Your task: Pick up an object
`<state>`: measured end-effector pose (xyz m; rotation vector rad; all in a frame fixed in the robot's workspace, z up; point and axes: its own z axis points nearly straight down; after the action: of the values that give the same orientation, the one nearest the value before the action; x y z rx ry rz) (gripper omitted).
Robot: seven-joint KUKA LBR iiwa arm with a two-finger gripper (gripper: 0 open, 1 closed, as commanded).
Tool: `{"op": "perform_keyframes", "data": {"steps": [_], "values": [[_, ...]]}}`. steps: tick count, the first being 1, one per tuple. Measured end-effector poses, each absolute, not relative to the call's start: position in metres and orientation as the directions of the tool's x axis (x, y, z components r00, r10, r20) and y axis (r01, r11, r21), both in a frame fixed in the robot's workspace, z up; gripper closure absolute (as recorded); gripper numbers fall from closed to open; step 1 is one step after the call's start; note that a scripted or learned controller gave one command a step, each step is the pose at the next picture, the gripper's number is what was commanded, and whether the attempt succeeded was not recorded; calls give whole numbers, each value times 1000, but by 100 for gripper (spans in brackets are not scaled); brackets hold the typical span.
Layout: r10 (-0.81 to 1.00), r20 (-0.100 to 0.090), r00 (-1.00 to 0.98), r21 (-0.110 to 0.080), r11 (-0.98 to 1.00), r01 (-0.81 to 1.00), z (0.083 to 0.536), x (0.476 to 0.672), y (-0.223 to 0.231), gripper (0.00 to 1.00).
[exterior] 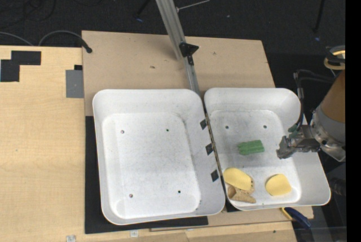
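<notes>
The right bin holds a green block near its middle. A yellow rounded piece lies at the front left corner with a tan piece just below it. Another yellow piece rests at the front right. My gripper comes in from the right edge of this bin, low over its floor, to the right of the green block and above the yellow piece. Nothing shows between its fingers.
The left bin sits beside the right one, with black clips along the shared wall. A slanted metal rail rises behind the bins. A wooden bench top lies to the left.
</notes>
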<state>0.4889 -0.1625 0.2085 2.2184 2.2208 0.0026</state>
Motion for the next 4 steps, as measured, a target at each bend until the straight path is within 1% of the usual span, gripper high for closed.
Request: {"op": "perform_keyframes", "data": {"steps": [1, 2, 3, 4], "values": [[1000, 1, -5, -2, 5, 1000, 217, 512, -112, 100], [1000, 2, -5, -2, 5, 1000, 224, 533, -59, 100], [1000, 2, -5, -2, 5, 1000, 228, 551, -15, 100], [1000, 2, -4, -4, 4, 1000, 226, 550, 40, 100]]}}
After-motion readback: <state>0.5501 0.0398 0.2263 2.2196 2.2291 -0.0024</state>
